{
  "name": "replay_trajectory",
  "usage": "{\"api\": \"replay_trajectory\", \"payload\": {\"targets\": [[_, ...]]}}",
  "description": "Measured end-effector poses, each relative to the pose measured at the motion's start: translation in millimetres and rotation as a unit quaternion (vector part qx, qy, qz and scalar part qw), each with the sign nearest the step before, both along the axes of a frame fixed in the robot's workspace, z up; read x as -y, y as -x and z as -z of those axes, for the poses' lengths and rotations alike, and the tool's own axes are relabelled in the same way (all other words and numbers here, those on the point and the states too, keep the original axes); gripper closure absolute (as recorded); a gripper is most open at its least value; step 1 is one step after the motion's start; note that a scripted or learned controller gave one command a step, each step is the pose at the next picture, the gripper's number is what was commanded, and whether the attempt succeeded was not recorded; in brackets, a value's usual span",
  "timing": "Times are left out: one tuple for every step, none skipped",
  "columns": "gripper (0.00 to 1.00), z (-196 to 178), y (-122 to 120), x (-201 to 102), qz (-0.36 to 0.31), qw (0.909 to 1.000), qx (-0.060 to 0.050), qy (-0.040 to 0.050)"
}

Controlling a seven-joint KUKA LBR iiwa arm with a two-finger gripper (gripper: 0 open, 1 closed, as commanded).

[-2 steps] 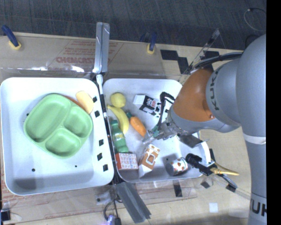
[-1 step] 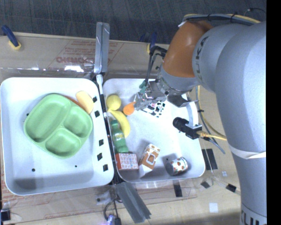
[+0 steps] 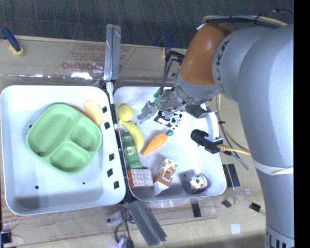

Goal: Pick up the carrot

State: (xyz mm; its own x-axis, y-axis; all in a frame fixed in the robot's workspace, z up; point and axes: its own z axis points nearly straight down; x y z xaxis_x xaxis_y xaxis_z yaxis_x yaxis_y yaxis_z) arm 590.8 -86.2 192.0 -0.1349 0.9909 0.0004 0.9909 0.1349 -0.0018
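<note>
Camera view: carrot (image 3: 155,143) lies free in the right bin (image 3: 217,182), just below the gripper (image 3: 154,107), apart from it. Fingers spread, holding nothing. Banana (image 3: 133,133) just beside the carrot. Grasp not yet made; descent, closing, lift remain.

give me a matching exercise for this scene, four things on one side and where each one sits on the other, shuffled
Things:
1. carrot
2. green divided plate
3. lemon
4. claw

Places:
A. in the left bin
B. middle of the right bin, just right of the banana
C. above the right bin's upper part, up and left of the carrot
D. upper left corner of the right bin, above the banana

Pairs: 1-B, 2-A, 3-D, 4-C
</note>
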Motion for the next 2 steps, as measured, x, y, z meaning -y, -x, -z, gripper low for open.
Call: {"api": "replay_trajectory", "payload": {"targets": [[0.00,101.2,61.1,37.5,0.025,0.9997,-0.001,0.0003],[1.00,91.4,60.7,36.6,0.022,0.9998,-0.002,0.0002]]}}
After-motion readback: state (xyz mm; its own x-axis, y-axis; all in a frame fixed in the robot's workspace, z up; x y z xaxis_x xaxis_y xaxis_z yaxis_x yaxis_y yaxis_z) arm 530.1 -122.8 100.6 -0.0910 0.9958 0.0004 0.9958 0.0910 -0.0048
